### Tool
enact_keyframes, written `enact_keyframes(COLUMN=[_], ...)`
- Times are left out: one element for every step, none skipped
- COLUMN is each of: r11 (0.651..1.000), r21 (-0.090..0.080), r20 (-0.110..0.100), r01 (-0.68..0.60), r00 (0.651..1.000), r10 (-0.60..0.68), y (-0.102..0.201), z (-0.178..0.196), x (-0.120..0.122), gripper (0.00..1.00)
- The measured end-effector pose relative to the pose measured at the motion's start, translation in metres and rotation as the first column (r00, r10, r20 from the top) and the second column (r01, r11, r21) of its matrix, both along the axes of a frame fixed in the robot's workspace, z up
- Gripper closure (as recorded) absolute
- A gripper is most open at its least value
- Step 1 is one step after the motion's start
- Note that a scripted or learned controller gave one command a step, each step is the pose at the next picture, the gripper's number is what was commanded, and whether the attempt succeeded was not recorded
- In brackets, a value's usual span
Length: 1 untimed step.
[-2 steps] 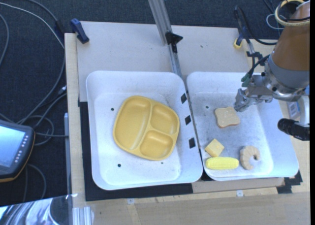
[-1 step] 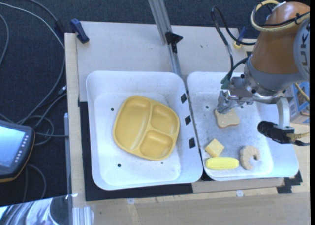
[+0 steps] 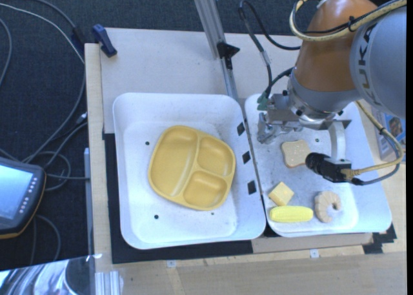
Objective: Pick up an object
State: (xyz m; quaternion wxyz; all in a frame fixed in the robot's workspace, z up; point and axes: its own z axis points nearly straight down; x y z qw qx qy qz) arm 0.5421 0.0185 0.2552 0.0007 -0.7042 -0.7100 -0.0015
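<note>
Toast slice [image 3: 295, 153] just beside claw [image 3: 266, 130]

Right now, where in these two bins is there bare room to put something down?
Left bin: bare floor along the near edge and left side of the yellow plate. Right bin: crowded, with the cracker, cheese cube, corn cob and doughnut at the near end and the gripper over the far end.
</note>
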Motion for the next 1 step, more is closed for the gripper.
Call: enact_keyframes(r11=[1.000], r21=[-0.001], r20=[-0.001], r01=[0.002], r00=[1.000], r10=[-0.002], y=[0.0595], z=[-0.0092], x=[0.0158], gripper=[1.00])
